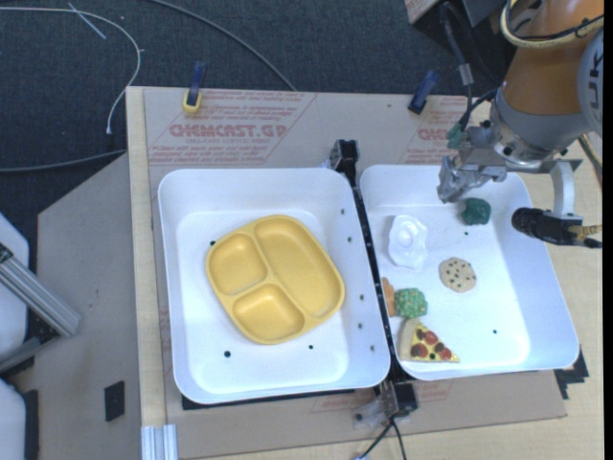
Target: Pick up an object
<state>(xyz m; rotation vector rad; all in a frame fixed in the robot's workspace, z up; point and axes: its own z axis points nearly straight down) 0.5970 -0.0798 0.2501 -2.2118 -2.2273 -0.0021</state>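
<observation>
The right bin (536, 286) holds a dark green lump (476, 211), a white crumpled piece (407, 241), a chocolate-chip cookie (458, 275), a broccoli floret (411, 302) with a small orange bit (388, 295) beside it, and a pizza slice (426, 343). My gripper (456, 187) hangs over the far part of that bin, just left of and above the green lump. Nothing shows between its fingers.
The left bin (182, 286) carries a yellow three-compartment plate (275, 278). A black clamp (343, 153) sits at the far end of the seam between the bins. Blue clips (195, 82) (422, 92) hold the cardboard's far edge.
</observation>
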